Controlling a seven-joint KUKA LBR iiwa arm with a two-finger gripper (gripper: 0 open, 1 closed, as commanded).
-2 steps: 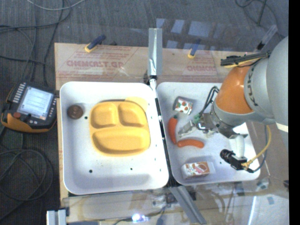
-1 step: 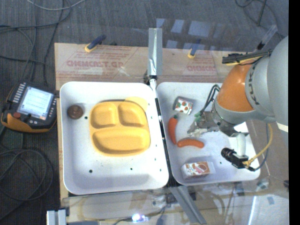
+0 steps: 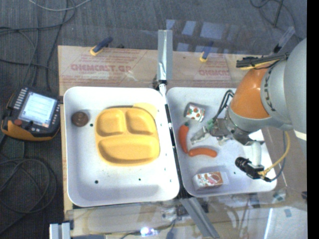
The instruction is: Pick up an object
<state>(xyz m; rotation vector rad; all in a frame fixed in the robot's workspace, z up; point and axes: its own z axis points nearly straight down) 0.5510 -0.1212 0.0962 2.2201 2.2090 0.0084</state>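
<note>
In the right bin (image 3: pixel 259 188) my gripper (image 3: pixel 205 132) hangs low over the middle. Just below it lies a red sausage-shaped piece (image 3: pixel 203 152), stretched left to right. An orange carrot-like piece (image 3: pixel 184 137) stands lengthwise just left of the gripper, near the bin's left wall. A small white cup with red marks (image 3: pixel 194 112) rests behind the gripper. Toward the front lies a red and white packet (image 3: pixel 209 179). Nothing shows as held.
The left bin (image 3: pixel 79 183) holds a yellow divided tray (image 3: pixel 128 135) and a small brown round thing (image 3: pixel 79 118) at its left. A handheld controller (image 3: pixel 32 113) lies off the bench to the left. My arm covers the right bin's right side.
</note>
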